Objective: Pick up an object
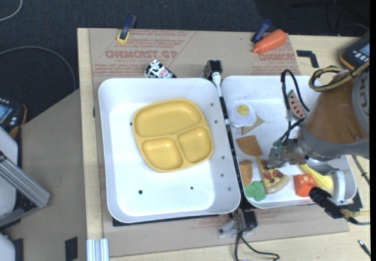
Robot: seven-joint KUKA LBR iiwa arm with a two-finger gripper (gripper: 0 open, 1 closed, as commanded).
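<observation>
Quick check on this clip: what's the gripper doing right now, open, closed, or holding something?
Gripper: low in the right bin, just above the pizza slice; open or closed cannot be told, and nothing is visibly held.

Grey arm [335, 145] with orange band [338, 113], looped black cables, dark hand [277, 157].

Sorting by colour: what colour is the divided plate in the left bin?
Yellow: the three-compartment plastic plate, seen in the camera view.

Pincer [275, 159] low over pizza slice [274, 179] in right bin [264, 84]
</observation>
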